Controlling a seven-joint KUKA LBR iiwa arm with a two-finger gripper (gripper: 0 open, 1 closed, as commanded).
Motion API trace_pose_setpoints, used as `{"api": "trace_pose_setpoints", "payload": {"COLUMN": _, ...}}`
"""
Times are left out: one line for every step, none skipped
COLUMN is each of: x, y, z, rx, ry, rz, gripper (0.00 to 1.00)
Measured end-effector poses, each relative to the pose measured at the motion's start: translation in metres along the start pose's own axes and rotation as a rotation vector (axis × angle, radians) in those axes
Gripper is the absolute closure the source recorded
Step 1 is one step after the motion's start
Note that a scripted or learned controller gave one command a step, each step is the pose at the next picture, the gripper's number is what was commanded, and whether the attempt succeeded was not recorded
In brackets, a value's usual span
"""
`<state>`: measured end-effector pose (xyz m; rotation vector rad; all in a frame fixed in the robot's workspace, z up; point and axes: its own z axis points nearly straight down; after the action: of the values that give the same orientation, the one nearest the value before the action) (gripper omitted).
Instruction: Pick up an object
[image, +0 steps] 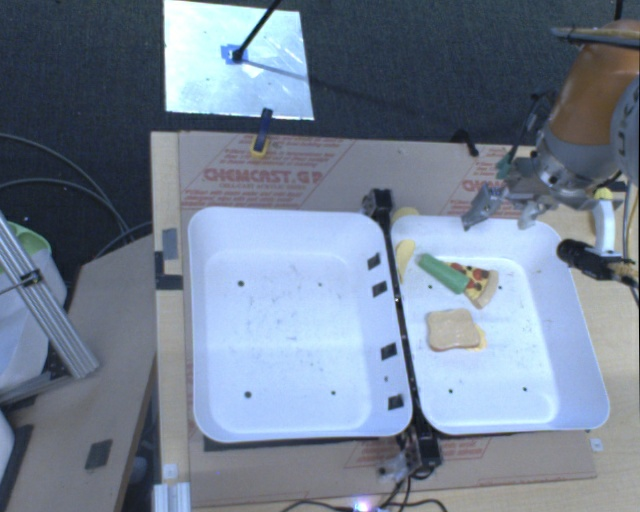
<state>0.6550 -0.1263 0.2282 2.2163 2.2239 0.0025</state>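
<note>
The bench carries two shallow white bins side by side: the left bin has only dark specks on its floor, and the right bin holds every candidate for the pick. The grey arm, orange-banded above the wrist, reaches in from the right, and its gripper hangs over the right bin's far rim with its two fingers spread apart and nothing between them. I judge this to be the approach step, before any descent. The nearest targets are a green cylinder lying tilted near the bin's far side, touching or overlapping a toy pizza slice; a toy slice of bread lies apart, nearer mid-bin. The next move calls for travel toward the camera and down over one piece, jaws aligned across its narrow side. A yellowish object by the divider is partly hidden and hard to identify, and the arm's upper part is cut off.
</note>
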Motion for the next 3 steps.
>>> {"api": "trace_pose_setpoints", "payload": {"x": -0.050, "y": -0.031, "z": 0.130, "rx": -0.007, "ry": -0.003, "rz": 0.000, "gripper": 0.00}}
{"api": "trace_pose_setpoints", "payload": {"x": -0.029, "y": 0.011, "z": 0.142, "rx": -0.005, "ry": -0.001, "rz": -0.004, "gripper": 0.00}}
{"api": "trace_pose_setpoints", "payload": {"x": 0.040, "y": -0.069, "z": 0.144, "rx": 0.008, "ry": 0.005, "rz": -0.004, "gripper": 0.00}}
